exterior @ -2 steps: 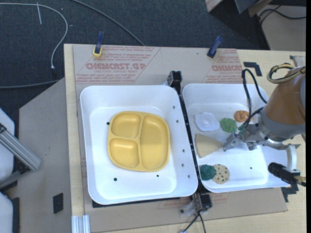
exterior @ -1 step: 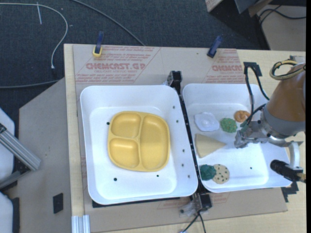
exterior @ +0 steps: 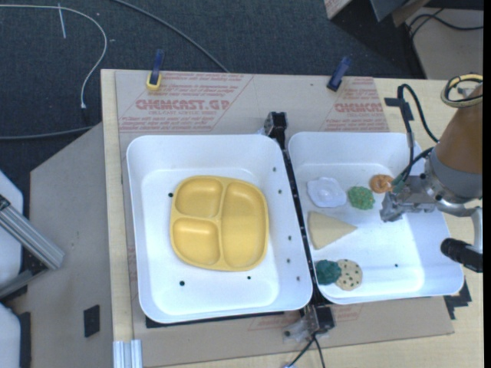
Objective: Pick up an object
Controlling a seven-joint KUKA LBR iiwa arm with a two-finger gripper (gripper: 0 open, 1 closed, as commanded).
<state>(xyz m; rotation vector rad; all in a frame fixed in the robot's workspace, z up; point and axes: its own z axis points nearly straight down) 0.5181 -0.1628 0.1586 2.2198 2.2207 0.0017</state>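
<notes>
My gripper [exterior: 393,208] hangs over the right bin [exterior: 430,282], just right of a green broccoli piece [exterior: 360,198] and below a small orange-brown item [exterior: 380,182]. Nothing shows between its fingers. A pale white lid-like piece [exterior: 327,192] lies at the bin's upper left. Below it rests a cream wedge [exterior: 328,229]. A dark teal piece [exterior: 327,271] and a speckled cookie [exterior: 348,274] sit side by side near the front wall.
The left bin [exterior: 146,167] holds a yellow divided plate [exterior: 220,222]. Black clamps [exterior: 276,123] sit between the bins at the back, and blue clips [exterior: 156,70] pin the board's far edge. Cables run along the arm at the right.
</notes>
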